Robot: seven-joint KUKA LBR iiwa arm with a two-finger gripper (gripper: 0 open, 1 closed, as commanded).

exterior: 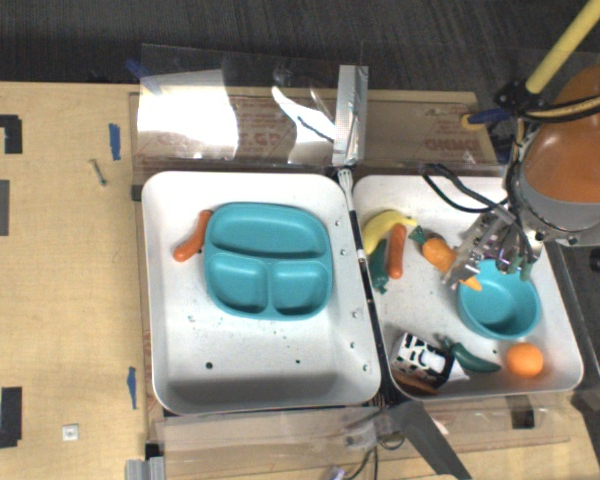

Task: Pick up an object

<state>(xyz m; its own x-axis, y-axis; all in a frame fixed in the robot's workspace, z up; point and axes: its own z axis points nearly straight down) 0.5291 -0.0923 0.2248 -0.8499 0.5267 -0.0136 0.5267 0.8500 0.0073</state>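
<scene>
Over the right bin (pixel 565 368), the gripper (pixel 483 255) hangs at the teal bowl's (pixel 500 308) near rim; finger state cannot be determined. Bowl sits mid-bin, beside an orange ball (pixel 525 360). Judged light, rigid, smooth plastic; pinch across the thin rim wall.

The two bins (pixel 170 368) are white with dark specks. The left one bears a teal divided tray (pixel 268 258) and an orange carrot (pixel 191 236). The right one bears a yellow banana (pixel 380 226), a teal bowl (pixel 500 306), an orange ball (pixel 525 360) and a black-and-white patterned toy (pixel 422 358). The surface (pixel 50 268) is tan.
</scene>
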